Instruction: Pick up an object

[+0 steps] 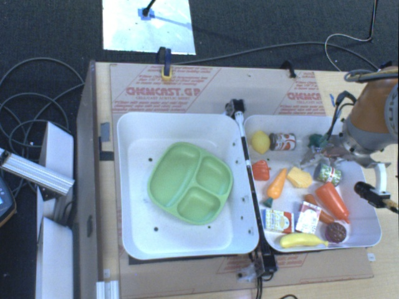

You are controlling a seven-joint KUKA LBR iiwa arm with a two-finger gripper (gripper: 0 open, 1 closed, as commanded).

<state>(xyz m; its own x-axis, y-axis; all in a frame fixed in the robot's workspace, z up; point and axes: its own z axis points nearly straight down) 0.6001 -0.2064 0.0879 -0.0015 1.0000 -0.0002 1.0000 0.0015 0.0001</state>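
Board-covered bench [187,86], two white bins [134,167], dark carpet, pincer [324,157] state unclear

Surface finishes — mostly moulded plastic, matt to semi-gloss.

Both bins: smooth white plastic, left bin [134,185] and right bin [368,229], faint sheen on the rims. Green divided plate [190,182]: smooth plastic, satin, soft highlights on its ridges. Toy foods look plastic and fairly glossy — lemon [260,142], banana [302,240], carrot [277,183]. Small can [283,142] has a printed label and metallic-looking ends. Surface [187,89]: matt tan board, cardboard-like, with red print. Floor [50,23]: dark, rough, carpet-like. Arm [374,114]: smooth matt orange and grey casing.
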